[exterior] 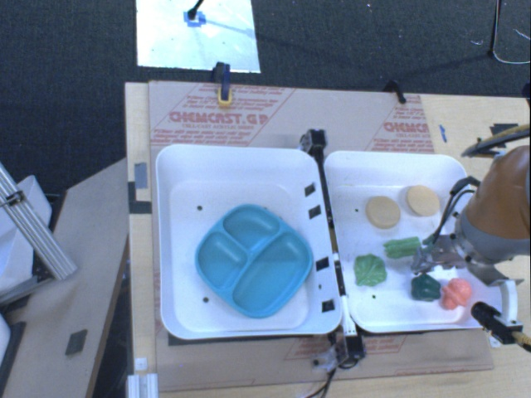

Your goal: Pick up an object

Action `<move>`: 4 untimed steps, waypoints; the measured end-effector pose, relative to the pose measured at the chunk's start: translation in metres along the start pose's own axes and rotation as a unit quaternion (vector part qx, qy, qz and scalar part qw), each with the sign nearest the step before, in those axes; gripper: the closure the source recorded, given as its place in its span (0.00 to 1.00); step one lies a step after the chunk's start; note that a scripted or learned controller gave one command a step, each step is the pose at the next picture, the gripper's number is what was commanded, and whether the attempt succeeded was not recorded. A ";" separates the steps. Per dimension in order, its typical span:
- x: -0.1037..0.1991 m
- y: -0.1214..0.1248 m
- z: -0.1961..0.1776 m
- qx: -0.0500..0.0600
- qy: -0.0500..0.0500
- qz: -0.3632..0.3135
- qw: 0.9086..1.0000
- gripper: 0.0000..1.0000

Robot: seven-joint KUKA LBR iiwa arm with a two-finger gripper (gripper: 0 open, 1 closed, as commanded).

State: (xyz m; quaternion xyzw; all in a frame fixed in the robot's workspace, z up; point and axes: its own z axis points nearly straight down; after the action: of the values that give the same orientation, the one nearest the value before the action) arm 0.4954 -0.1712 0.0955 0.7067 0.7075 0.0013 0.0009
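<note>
Two bins sit side by side on the bench, and all the loose pieces lie in the right bin (357, 168). Nearest, by its near right corner, a pink piece (455, 293) rests just beside a dark green piece (426, 287). To their left lies a leafy green piece (370, 269), well apart from them. A little farther in, a long green piece (401, 246) lies across the middle of the bin, and beyond it two tan discs (383, 212) sit close together toward the far wall.

The gripper (431, 258) hangs low between the long green piece and the dark green one, with the grey arm (498, 214) coming in from the right over the bin's edge. I cannot tell how the gripper is set from here, and nothing shows caught in it. To me this looks like the approach, just ahead of a grasp. The next move calls for settling squarely over one piece, likely the dark green one or the long one, and closing on that alone.

Room is tight at that near right corner: the pink and dark green pieces crowd each other and the bin wall is close behind. The middle of the bin is more open. The left bin (178, 181) holds a blue tray (253, 259) with bare floor all round it.
</note>
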 end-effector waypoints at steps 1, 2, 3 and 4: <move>0.003 0.000 -0.044 -0.001 -0.001 -0.001 1.000 1.00; -0.001 -0.006 -0.092 -0.001 -0.001 -0.001 1.000 1.00; -0.002 -0.004 -0.144 -0.002 -0.002 -0.001 1.000 1.00; 0.048 0.026 -0.152 -0.001 0.000 -0.004 1.000 1.00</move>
State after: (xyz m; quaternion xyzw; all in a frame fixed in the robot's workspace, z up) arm 0.5209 -0.1232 0.2473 0.7039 0.7103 0.0017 0.0015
